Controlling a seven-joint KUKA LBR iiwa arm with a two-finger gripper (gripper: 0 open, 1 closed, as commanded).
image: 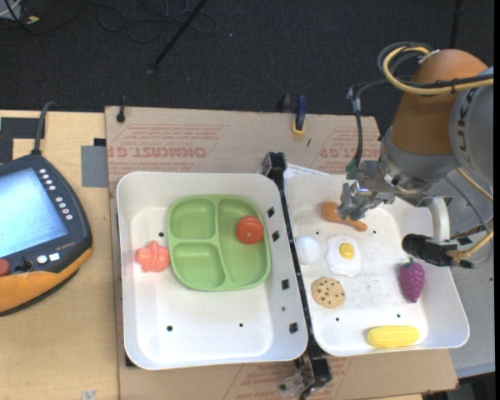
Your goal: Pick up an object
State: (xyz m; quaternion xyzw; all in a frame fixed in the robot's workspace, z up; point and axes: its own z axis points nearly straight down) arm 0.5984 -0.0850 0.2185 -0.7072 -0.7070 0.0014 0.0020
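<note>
The orange carrot-shaped toy (343,217) looks like the object being picked: it lies near the back of the right-hand shallow white bin (450,327), directly under the grey two-finger gripper (356,200), whose tips seem to touch or nearly touch it. Whether they are spread or closed on the toy cannot be told from this angle, so no hold can be claimed. In my judgement the step in hand is the grasp itself, at the bottom of the reach. The next move calls for the fingers to close squarely across the toy's narrow body and then lift straight up; it lies flat and low, so a glancing pinch could simply push it along the bin floor.

Going from the left, the left-hand shallow white bin (200,340) holds a small pink lumpy toy (152,257) just beside a light green plastic plate with three compartments (198,267). A round red tomato-like toy (250,230) sits in the plate's back right compartment.

In the right-hand bin lie a small white egg-shaped piece (307,246), a toy fried egg with a yellow yolk (344,257) just beside it, a brown chocolate-chip cookie toy (327,292) in front, a yellow corn cob toy (393,336) near the front wall, and a purple bunch of toy grapes (412,280) towards the right.
</note>
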